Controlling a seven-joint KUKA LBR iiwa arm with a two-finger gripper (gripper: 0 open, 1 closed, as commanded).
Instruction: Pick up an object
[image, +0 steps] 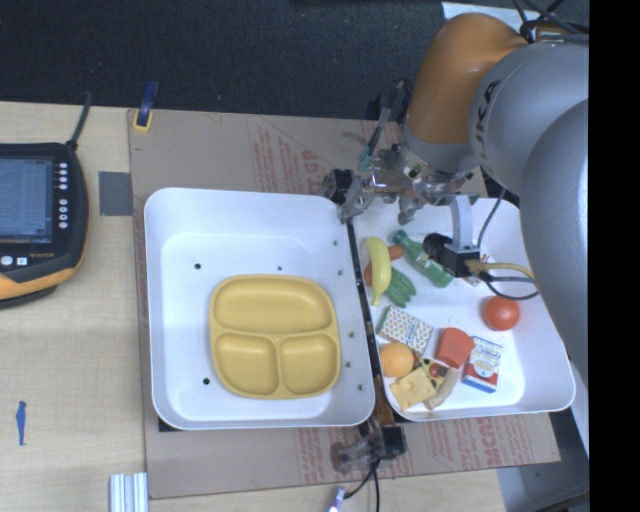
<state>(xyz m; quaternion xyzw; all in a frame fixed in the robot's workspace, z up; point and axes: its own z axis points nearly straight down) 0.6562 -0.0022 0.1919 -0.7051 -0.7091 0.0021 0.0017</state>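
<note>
Bulk comes first: we see the grey arm with its orange band filling the upper right, bent down toward the far edge of the right bin. Next in size, the left bin holds a yellow divided tray lying flat near its middle. On the bench to the far left sits a control pendant with a dark screen.

We find the gripper hanging over the seam between the two bins, at their far end. We make out metal parts below the wrist, but we cannot tell how its jaws stand, and we see nothing held between them.

Toys lie crowded in the right bin. Just below the gripper, nearest to it, lies a yellow banana, touching a green vegetable. A red tomato sits apart toward the right. Nearer the front we see a checkered packet, a red box, a small carton, an orange and a cheese wedge.
</note>
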